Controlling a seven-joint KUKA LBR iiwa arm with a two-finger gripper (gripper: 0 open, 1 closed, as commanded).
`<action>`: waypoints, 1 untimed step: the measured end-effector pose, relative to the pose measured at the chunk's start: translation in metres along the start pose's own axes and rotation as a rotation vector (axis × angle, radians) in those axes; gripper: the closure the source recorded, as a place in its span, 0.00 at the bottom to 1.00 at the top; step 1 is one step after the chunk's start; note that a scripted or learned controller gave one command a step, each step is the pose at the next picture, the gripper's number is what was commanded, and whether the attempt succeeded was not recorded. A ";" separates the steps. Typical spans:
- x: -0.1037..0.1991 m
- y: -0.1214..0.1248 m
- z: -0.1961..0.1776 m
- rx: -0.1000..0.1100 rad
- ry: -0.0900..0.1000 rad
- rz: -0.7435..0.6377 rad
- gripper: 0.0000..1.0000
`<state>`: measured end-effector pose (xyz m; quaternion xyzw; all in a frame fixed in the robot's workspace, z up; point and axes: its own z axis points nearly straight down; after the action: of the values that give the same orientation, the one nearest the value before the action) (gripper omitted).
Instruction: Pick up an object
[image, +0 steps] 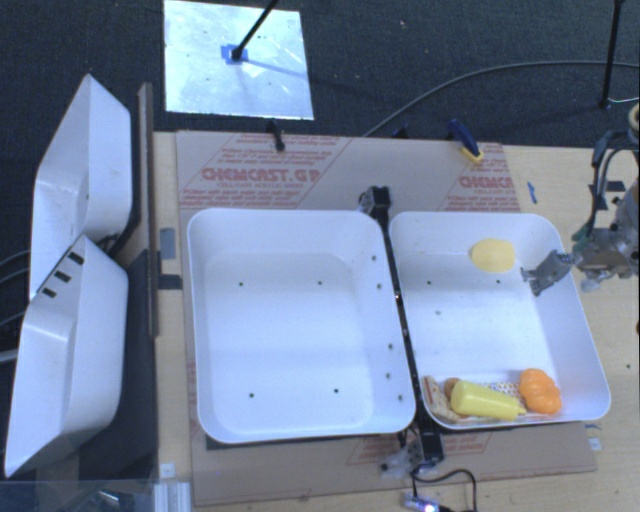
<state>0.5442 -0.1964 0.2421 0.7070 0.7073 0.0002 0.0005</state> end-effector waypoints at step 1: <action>0.000 0.000 0.000 0.000 0.000 0.000 0.00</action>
<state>0.5442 -0.1964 0.2421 0.7070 0.7073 0.0002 0.0005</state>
